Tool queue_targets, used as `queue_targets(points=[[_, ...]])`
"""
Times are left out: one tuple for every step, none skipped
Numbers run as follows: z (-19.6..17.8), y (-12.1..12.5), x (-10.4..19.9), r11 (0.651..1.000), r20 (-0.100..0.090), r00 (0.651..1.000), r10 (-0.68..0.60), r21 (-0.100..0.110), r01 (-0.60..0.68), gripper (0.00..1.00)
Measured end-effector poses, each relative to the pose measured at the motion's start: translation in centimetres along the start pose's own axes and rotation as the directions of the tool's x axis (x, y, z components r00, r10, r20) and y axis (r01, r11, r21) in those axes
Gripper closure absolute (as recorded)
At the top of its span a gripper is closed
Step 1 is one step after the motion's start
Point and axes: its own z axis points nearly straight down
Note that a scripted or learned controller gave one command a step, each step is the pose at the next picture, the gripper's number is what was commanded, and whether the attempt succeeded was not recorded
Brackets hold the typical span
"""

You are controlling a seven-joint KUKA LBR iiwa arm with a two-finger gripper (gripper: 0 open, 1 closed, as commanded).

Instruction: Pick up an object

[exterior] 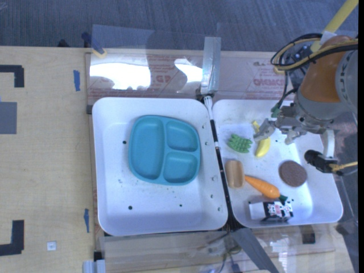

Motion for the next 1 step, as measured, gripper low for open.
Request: queue_targets(points=[[3.5,1.25,1.2,0.991,0.008,0.992,-0.13,-0.028,0.13,0.0]])
